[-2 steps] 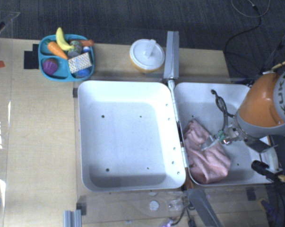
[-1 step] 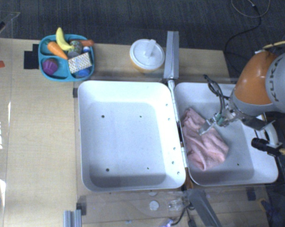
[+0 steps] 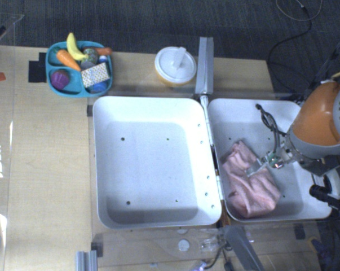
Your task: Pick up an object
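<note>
A crumpled pink cloth (image 3: 247, 180) lies in the right bin (image 3: 237, 117), against its left wall and toward the front. My gripper (image 3: 259, 167) reaches in from the right and sits low over the cloth's upper right part, its tips touching or just above the fabric. The arm's orange band (image 3: 321, 118) and grey wrist stand above the bin's right side.
The left bin (image 3: 150, 160) lies beside the right one, a metal divider rail between them. Behind the bins stand a blue tray (image 3: 78, 68) of toy food and a white-lidded yellow cup (image 3: 175, 65). Cables run along the right edge.
</note>
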